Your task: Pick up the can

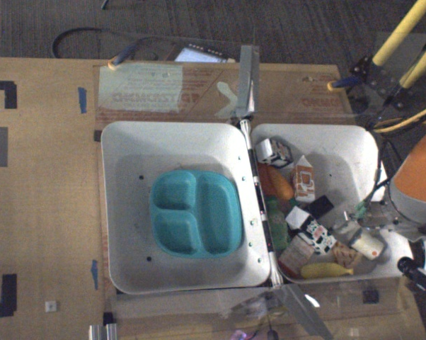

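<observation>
Bins sit side by side: left bin (121,154) carries a teal divided tray (196,213); right bin (354,144) holds clutter. The gripper (361,225), grip unreadable, hangs near the right bin's front right corner, beside the can (367,245).

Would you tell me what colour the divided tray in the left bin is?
Teal, a blue-green; the divided tray shows clearly in the camera view.

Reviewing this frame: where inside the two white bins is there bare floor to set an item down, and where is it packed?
Left white bin: bare floor rings the teal divided plastic tray, widest along its far and left sides. Right white bin: bare only at the far right corner, beyond the small brown-and-white carton. Its left and near parts are crowded, around the orange oval item and yellow banana.
</observation>
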Motion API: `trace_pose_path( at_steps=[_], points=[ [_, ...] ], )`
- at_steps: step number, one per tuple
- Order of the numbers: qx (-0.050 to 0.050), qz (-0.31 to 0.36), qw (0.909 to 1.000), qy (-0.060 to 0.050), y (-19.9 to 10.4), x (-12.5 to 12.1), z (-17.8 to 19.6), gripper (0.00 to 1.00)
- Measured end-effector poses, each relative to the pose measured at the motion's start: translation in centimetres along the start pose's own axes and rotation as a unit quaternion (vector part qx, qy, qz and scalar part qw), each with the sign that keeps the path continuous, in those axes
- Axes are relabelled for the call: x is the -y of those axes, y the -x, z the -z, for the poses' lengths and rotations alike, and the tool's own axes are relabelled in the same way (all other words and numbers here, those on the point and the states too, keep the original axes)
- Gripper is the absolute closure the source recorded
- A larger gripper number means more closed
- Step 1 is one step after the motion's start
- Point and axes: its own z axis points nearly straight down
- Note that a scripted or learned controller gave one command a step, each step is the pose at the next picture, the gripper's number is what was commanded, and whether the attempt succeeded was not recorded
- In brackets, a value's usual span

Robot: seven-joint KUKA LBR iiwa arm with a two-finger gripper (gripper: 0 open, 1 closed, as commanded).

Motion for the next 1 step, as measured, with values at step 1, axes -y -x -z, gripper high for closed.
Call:
trace_pose_path(
  at_steps=[1],
  points=[
    [-0.006, 0.009, 0.9999, -0.003, 0.46, -1.47, 0.05, 0.00]
  ],
)
